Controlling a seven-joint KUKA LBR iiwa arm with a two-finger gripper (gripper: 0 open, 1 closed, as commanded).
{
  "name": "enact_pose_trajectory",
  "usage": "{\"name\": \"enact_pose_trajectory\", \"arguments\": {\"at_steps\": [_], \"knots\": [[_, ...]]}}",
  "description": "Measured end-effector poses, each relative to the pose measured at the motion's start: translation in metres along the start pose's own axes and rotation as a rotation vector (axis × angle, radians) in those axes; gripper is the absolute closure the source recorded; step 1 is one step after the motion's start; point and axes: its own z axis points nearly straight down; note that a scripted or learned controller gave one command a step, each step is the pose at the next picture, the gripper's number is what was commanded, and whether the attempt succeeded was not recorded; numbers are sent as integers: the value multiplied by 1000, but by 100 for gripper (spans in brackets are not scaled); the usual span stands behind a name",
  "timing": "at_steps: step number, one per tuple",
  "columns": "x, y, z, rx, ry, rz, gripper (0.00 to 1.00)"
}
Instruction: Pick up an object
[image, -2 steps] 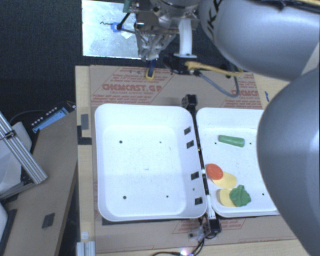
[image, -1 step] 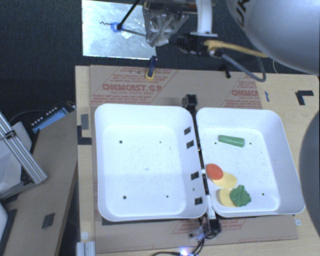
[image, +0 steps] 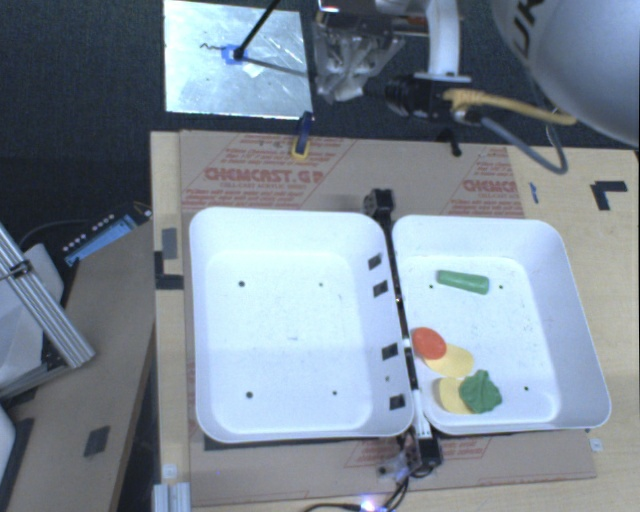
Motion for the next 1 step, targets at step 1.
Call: {"name": "enact_pose_trajectory", "arguments": {"at_steps": [1], "knots": [[-23, -15, 1, 1, 0, 0, 100]]}}
